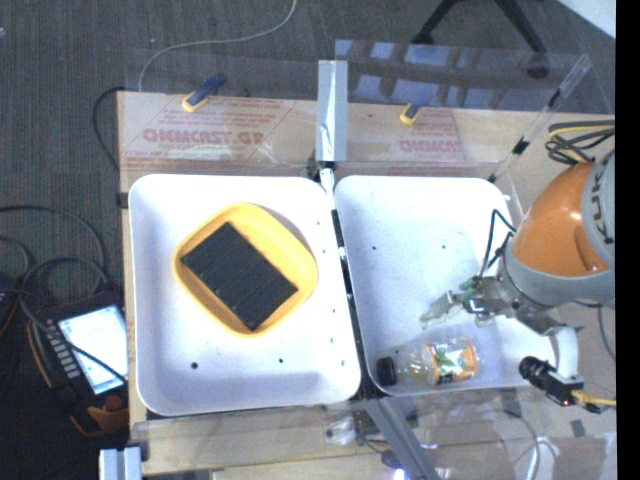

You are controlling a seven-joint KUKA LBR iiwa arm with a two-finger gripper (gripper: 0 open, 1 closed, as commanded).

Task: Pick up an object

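A clear plastic bottle with an orange-and-green label and a dark cap lies on its side at the front of the right bin. My gripper hangs just above and behind it, reaching in from the right under the orange wrist band. Nothing shows between its fingers. A yellow dish holding a black ribbed square sits in the middle of the left bin.
A narrow divider separates the two bins. Clear panels stand behind them with two yellow clips. Cables and a small screen lie on the floor to the left.
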